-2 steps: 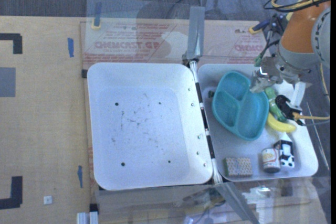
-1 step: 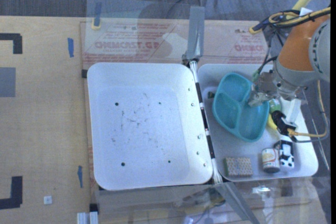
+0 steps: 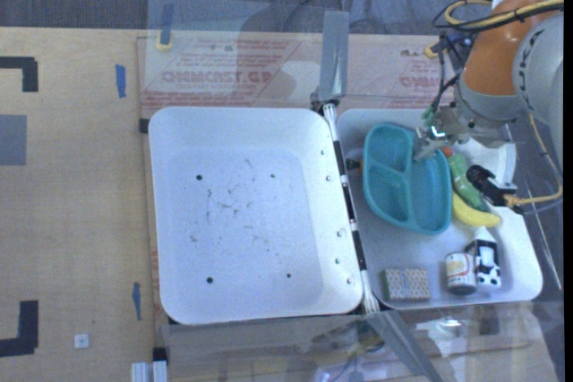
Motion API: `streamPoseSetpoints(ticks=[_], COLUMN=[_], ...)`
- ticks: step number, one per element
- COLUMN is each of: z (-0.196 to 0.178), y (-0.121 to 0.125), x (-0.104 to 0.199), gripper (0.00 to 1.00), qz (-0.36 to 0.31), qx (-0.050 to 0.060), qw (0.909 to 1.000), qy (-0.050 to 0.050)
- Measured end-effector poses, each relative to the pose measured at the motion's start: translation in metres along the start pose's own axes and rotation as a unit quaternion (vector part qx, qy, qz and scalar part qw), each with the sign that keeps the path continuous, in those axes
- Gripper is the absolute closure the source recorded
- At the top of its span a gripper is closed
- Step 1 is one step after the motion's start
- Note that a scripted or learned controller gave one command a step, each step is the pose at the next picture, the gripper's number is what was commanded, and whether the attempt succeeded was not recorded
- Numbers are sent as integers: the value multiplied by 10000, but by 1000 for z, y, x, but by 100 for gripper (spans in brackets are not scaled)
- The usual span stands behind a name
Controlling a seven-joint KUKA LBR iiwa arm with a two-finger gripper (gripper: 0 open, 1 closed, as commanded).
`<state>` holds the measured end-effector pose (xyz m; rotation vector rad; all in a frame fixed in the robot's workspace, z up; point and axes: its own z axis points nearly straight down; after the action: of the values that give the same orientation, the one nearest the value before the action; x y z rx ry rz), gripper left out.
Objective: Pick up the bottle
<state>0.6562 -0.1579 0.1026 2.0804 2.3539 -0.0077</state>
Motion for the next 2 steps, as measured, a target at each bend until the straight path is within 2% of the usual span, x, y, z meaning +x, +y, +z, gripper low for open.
streamPoseSetpoints(ticks=[1,2], z=[-95,14], y=[-39,-51], x=[-61,-35], gripper=[0,0], qz=[1007,1099], qx=[-32,-63], qw=[9949,9939], qy=[8,27])
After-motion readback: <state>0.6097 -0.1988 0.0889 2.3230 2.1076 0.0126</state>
